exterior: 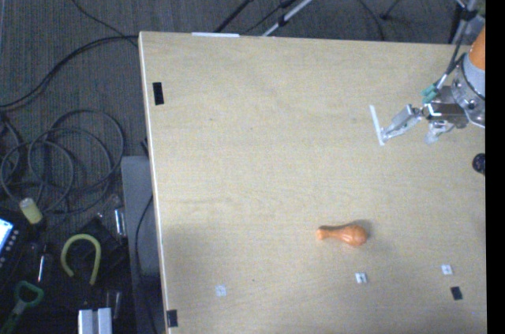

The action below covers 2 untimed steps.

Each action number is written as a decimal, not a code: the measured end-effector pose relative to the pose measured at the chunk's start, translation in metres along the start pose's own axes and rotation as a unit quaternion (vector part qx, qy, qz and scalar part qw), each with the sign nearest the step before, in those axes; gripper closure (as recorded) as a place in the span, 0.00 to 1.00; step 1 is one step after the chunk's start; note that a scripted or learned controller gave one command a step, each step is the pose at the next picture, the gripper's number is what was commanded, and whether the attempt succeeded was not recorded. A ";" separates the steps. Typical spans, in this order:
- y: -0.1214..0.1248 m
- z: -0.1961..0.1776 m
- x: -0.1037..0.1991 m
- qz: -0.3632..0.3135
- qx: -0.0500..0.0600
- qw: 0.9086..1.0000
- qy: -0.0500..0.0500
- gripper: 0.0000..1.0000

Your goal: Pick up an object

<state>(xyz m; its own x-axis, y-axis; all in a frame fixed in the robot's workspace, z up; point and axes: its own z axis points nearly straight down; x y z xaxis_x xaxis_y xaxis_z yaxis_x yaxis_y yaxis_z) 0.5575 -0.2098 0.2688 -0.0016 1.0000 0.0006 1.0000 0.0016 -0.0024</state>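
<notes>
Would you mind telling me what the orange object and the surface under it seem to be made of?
Orange object: looks like matte plastic or rubber, uniform in colour with a bulb end and thin neck; too small to be sure. Tabletop: pale wood or laminate, judging by the light tan colour and faint streaks; the finish is dull, with no glare.

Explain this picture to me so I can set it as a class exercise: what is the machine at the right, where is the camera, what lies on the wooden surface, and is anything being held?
The camera is fixed above a bench and looks down at a slant. The pale wooden top is the work surface; the dark floor around it carries cables and tripod legs. At the right edge a robot arm reaches in, grey with an orange band. Its tip is a gripper with two fingers, spread open here, nothing between them. On the surface lies one orange object, bulb-shaped with a thin neck, lower in the picture than the gripper and well apart from it. A few small markers sit near the lower right. So nothing is held yet.
</notes>
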 end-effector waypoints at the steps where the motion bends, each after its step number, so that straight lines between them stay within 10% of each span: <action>1: 0.060 0.064 0.003 -0.016 0.000 1.000 -0.001 0.00; 2: 0.111 0.111 -0.008 -0.043 0.000 0.999 -0.003 0.00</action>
<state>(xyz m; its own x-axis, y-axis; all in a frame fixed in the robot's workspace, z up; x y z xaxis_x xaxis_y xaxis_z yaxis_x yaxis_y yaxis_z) 0.6684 -0.2176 0.1571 -0.0867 0.9962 -0.0047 0.9962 0.0867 -0.0023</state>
